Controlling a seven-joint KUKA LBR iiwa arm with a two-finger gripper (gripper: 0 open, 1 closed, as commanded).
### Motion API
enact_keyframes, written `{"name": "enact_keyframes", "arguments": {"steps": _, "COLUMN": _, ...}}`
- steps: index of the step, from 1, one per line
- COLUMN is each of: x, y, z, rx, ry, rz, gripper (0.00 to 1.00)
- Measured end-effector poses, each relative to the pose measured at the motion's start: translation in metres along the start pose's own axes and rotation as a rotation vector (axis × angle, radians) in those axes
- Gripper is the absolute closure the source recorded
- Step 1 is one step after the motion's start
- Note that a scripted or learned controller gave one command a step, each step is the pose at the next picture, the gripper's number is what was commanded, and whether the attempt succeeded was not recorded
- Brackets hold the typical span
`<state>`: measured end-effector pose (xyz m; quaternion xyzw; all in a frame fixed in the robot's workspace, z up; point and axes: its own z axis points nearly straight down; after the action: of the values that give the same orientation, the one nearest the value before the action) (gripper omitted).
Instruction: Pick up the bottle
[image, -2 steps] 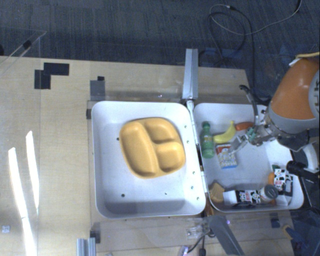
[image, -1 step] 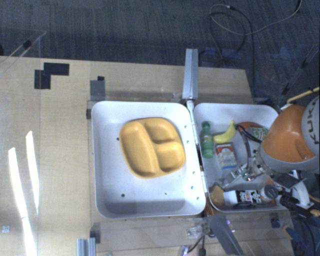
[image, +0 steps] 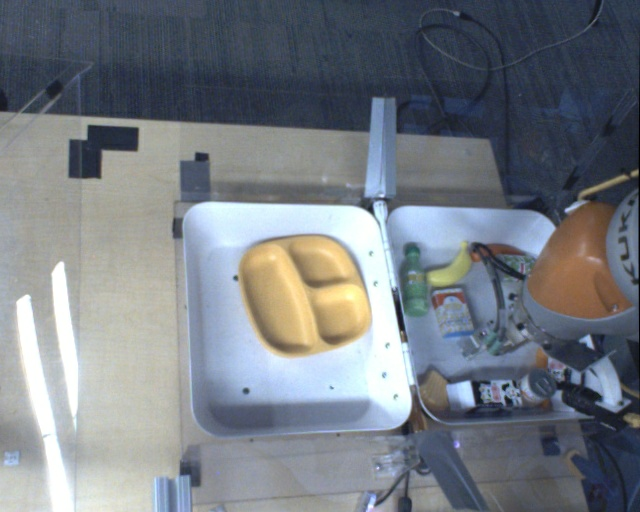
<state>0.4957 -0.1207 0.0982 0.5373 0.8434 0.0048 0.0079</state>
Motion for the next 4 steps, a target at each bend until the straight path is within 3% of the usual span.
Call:
{"name": "enact_keyframes", "arguments": {"steps": 1, "x": 0.061, "y": 0.075, "z": -0.085, "rx": 0.012, "ry": 0.006, "rz": -0.003, "gripper": 1.00}}
{"name": "enact_keyframes", "arguments": {"steps": 2, "x": -0.013, "y": 0.106, "z": -0.116, "rx": 0.015, "ry": 0.002, "rz": 0.388, "gripper": 1.00}}
{"name": "enact_keyframes", "arguments": {"steps": 3, "x": -0.012, "y": 0.106, "z": -0.116, "rx": 0.016, "ry": 0.002, "rz": 0.387, "gripper": 0.00}}
{"name": "enact_keyframes", "arguments": {"steps": 4, "x": 0.003, "y": 0.028, "z": -0.003, "rx": 0.020, "ry": 0.007, "rz": 0.350, "gripper": 0.00}}
